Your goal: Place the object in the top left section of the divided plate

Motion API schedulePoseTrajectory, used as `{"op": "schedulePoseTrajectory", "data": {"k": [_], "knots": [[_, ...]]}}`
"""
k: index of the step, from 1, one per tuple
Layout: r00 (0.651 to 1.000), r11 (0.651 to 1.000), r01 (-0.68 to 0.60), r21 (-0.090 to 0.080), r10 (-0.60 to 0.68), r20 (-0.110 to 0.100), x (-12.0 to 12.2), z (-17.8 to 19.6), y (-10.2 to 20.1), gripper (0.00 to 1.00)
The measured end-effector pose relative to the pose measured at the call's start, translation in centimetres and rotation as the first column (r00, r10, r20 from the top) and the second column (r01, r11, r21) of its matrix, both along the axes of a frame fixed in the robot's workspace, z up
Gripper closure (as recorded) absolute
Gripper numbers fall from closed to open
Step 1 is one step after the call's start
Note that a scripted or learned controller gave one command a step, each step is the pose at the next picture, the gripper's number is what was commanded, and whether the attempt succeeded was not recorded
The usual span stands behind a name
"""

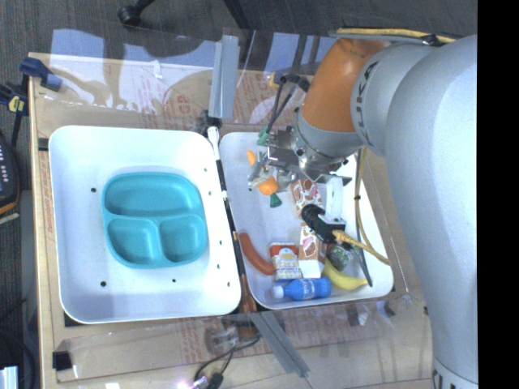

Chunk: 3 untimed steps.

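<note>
**A:** Start with the biggest thing.

**B:** The grey arm (389, 96), orange band above the wrist, leans in from the right over the right bin (235, 148). The left bin (73, 217) lies just beside it, their rims nearly touching.

**A:** And the plate?

**B:** The divided plate (154, 217) sits in the middle of the left bin. It is teal with rounded corners: one long section across the far side and two smaller ones side by side on the near side. All three show bare teal.

**A:** Where is the object?

**B:** All the loose things lie in the right bin. Closest to the gripper (272, 159) is a small orange piece (267, 186), rounded and bright, on the bin floor just below the gripper's tip. A tiny dark green piece (276, 202) lies just beside it.

**A:** Is the pincer apart or closed?

**B:** I cannot tell; the tip is a dark, cluttered blur from this angle. Nothing shows clamped in it.

**A:** The rest?

**B:** A blue bottle (304, 289) lies at the near edge with a yellow banana (345, 279) beside it. A reddish sausage (255, 254) lies by the left wall, and a small juice box (285, 262) sits between it and the banana.
</note>
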State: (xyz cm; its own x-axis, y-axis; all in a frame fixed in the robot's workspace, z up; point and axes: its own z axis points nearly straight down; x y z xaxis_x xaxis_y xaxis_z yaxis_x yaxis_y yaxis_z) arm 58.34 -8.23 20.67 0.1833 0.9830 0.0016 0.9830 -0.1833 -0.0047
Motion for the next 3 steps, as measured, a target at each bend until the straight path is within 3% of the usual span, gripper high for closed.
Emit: {"op": "schedulePoseTrajectory", "data": {"k": [1,2,3], "knots": [[0.998,0.998,-0.068,-0.003,0.068,-0.002,-6.00,-1.64,4.90,1.00],[0.998,0.998,-0.067,-0.003,0.067,-0.002,-6.00,-1.62,4.85,0.00],[0.998,0.998,-0.069,-0.003,0.069,-0.005,-5.98,-0.72,4.82,1.00]]}}
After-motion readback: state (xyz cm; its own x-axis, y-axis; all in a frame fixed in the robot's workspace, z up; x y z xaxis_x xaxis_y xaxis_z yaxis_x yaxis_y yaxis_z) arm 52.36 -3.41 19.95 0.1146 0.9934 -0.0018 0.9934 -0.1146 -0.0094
